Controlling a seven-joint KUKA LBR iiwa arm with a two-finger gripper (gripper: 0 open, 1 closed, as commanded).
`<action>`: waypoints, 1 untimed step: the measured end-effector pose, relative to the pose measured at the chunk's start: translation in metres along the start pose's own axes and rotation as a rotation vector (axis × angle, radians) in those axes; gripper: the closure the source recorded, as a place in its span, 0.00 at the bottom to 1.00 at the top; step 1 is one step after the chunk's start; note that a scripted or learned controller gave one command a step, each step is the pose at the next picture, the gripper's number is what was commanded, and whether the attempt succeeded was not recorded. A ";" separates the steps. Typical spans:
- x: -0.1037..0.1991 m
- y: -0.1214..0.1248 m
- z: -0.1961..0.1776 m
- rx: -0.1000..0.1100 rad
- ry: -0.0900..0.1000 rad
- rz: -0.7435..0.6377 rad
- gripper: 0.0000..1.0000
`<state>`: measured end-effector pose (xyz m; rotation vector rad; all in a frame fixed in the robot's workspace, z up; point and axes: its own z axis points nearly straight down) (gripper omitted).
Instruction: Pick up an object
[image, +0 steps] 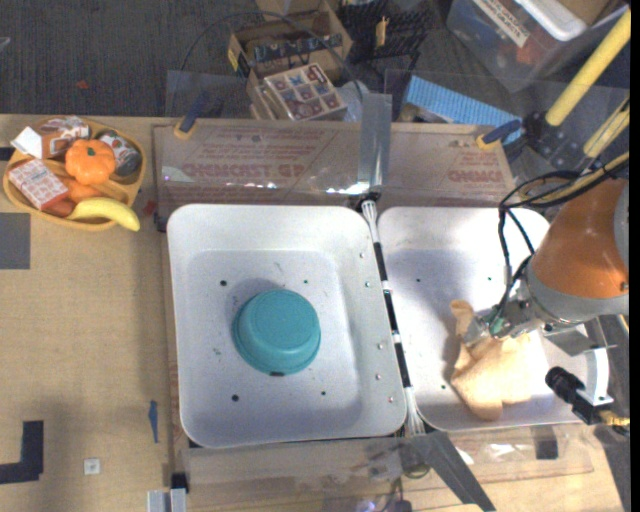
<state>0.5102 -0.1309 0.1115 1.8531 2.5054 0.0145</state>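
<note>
Two white bins sit side by side on the wooden surface (80, 330). Left bin (200, 250): a teal bowl (278, 331) lies upside down near its centre, clear of the walls.

Right bin (440, 250): a tan, soft-looking object (488, 380) lies toward 6 o'clock of the bin floor, a narrow part sticking up at its 10 o'clock side. The gripper (497, 325) is low over the object's upper edge, at about 12 o'clock of it, seemingly touching. Whether it pinches the object cannot be told.

The arm (590, 250), orange band showing, enters from 3 o'clock.

At the surface's 10 o'clock corner, a dish of toy food (75, 180) with a banana and a small pumpkin.
</note>
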 end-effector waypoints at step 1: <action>0.002 0.063 -0.069 0.023 0.012 0.142 1.00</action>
